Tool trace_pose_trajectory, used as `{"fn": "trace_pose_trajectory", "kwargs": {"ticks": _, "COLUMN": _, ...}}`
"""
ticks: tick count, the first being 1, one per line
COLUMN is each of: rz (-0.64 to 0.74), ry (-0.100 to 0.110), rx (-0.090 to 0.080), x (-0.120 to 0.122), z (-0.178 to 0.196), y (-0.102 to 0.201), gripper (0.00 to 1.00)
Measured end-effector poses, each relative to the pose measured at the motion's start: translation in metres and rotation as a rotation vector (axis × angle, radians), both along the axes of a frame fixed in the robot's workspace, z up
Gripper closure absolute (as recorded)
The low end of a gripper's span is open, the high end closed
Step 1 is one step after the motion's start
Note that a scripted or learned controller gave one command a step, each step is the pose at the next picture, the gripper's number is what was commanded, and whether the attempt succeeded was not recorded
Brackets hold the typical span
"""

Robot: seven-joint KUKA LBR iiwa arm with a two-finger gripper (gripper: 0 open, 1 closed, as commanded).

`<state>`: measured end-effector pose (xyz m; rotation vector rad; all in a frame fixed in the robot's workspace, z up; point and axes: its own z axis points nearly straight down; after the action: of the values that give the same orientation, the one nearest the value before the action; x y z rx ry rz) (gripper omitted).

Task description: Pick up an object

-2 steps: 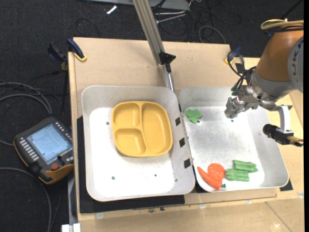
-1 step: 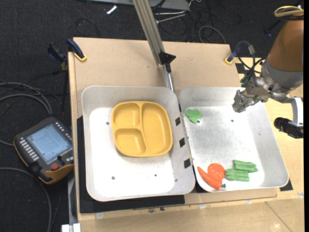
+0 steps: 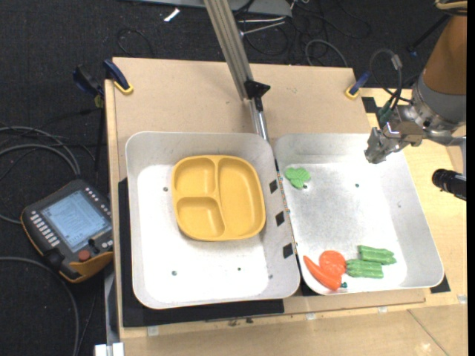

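The grey arm with its orange band (image 3: 451, 50) reaches in from the right, and its two-finger metal claw (image 3: 376, 152) hangs over the far right corner of the right-hand shallow white bin (image 3: 415, 221). At this slant and size the claw reads as a small grey lump, so whether it is open or closed cannot be told; nothing is visibly held in it.

The things to pick lie well apart from the claw, all in that same right bin. A small pale green leafy plastic piece (image 3: 297, 177) lies near the bin's left wall, to the left of the claw and a little nearer the camera. Along the near edge sit a round red plastic tomato (image 3: 332, 262) with an orange plastic carrot (image 3: 319, 274) touching it on its left and near side, and just beside them, to the right, two green plastic pea pods (image 3: 369, 262), one lying behind the other.

The left-hand shallow white bin (image 3: 148, 258) holds a yellow plastic plate with three compartments (image 3: 219, 197), lying flat near its middle.
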<state>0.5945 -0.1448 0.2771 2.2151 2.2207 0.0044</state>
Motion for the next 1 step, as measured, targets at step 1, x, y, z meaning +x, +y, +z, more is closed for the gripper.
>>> {"fn": "trace_pose_trajectory", "kwargs": {"ticks": 1, "rz": 0.005, "ry": 0.004, "rx": 0.003, "x": 0.0066, "z": 0.0012, "y": 0.05, "gripper": 1.0}}
